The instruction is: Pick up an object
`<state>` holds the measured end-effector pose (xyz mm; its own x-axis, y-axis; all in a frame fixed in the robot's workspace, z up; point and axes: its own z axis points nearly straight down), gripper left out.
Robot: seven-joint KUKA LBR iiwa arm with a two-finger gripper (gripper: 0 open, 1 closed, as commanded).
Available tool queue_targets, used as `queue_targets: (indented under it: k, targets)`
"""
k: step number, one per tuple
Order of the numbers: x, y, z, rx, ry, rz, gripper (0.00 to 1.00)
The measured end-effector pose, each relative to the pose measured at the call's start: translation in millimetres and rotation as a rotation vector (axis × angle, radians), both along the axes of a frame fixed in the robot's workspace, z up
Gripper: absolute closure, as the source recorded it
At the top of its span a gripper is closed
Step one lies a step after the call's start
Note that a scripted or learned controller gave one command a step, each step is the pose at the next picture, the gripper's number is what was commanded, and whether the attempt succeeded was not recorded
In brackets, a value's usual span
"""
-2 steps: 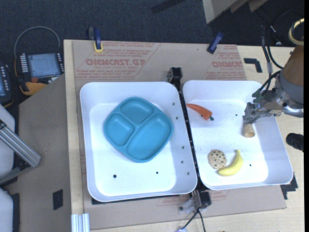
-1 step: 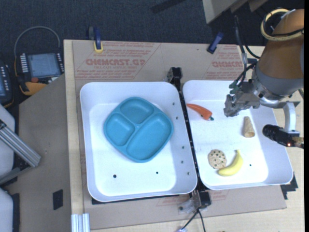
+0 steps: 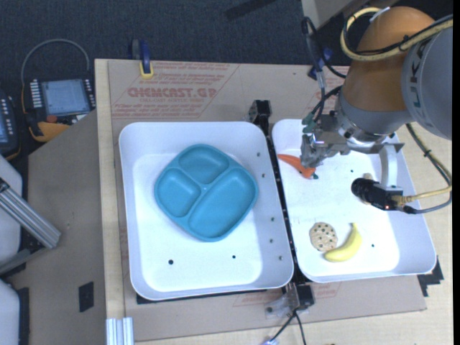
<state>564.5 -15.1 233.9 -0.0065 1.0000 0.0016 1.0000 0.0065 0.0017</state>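
- The gripper (image 3: 311, 162) points down into the upper left corner of the right bin (image 3: 413, 254), its dark fingers closed on the right end of an orange carrot (image 3: 294, 163).
- The carrot lies at a slant, its thin end toward the wall shared with the left bin, its thicker end caught between the fingers (the very tip of that end is hidden by them, and whether the carrot is lifted or touching the floor cannot be told).
- Above the gripper, the grey wrist and the orange band of the arm (image 3: 384, 63) lean in from the upper right, with yellow and black cables looping around them.
- A black cylindrical part (image 3: 374, 192) with a cable sticks out over the middle of the right bin, just right of the gripper.
- Toward the near side of the right bin, a round speckled cookie (image 3: 323, 235) sits touching or just beside a yellow banana (image 3: 343, 245), both well apart from the carrot.
- The left bin (image 3: 144, 264) holds a blue divided plate (image 3: 206, 192), three compartments up, lying near its middle.
- Both bins rest on a brown board (image 3: 176, 85) with red lettering, and a yellow-and-blue clamp (image 3: 145, 60) grips its far edge.
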Motion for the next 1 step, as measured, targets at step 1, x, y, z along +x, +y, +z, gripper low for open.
queue_targets:
  k: [1]
  targets:
    - [25.0, 58.3, -6.6, 0.0, -0.001, 0.0, 1.0]
